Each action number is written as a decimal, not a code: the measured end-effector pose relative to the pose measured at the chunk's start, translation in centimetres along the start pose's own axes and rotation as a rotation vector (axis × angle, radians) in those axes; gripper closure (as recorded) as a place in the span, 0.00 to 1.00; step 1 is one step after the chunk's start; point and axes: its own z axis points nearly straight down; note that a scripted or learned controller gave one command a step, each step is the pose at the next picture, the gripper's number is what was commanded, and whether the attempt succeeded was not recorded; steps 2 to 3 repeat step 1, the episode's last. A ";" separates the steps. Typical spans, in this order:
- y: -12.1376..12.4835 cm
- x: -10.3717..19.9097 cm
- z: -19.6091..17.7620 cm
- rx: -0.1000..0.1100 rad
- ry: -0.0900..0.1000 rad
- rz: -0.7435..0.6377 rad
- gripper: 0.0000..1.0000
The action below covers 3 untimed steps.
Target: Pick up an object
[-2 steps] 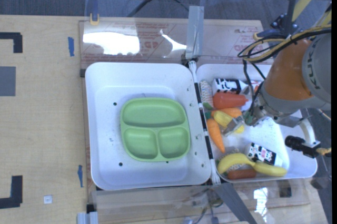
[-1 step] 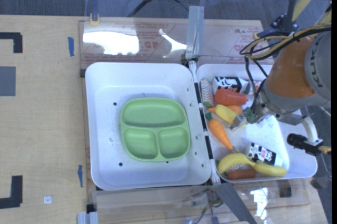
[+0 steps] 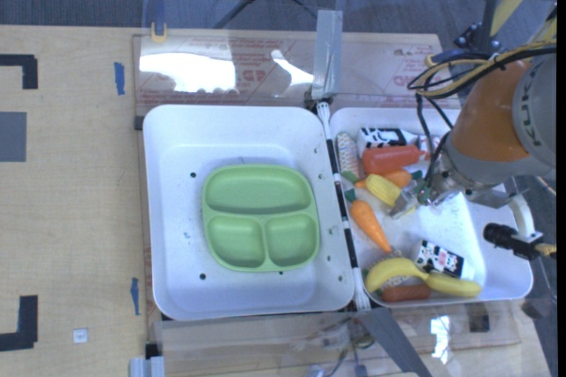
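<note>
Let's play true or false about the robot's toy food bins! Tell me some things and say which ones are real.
1. The green divided plate sits in the left bin. True.
2. The banana lies on the green plate. False: it lies in the right bin, near the front edge.
3. The orange carrot is in the right bin. True.
4. The gripper hangs over the left bin. False: it is over the right bin, close to the toy food.
5. The arm has an orange band. True.
6. The plate has toy food piled in it. False: its three sections show only green.
</note>
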 end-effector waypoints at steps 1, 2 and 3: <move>5.3 4.4 -10.7 -0.002 -0.008 0.225 1.00; 5.3 4.4 -10.7 -0.002 -0.008 0.225 1.00; 5.3 4.4 -10.7 -0.002 -0.008 0.225 1.00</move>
